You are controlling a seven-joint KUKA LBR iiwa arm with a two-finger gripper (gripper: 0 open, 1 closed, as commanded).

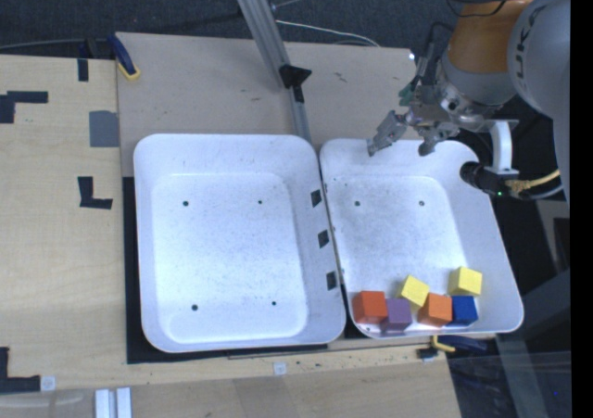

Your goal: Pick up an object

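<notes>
Six small cubes sit at right white bin's [482, 221] near edge: orange cube [372, 304], purple cube [398, 312], yellow cube [414, 291], orange cube [436, 308], blue cube [464, 310], yellow cube [466, 280]; two-finger gripper [404, 140] over bin's far rim, fingers apparently spread, nothing between them; well apart from cubes.

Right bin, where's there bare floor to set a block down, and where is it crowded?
The right bin is bare from its far wall under the claw down past the middle. Its near edge is crowded: orange block, purple block, yellow blocks, blue block.
</notes>
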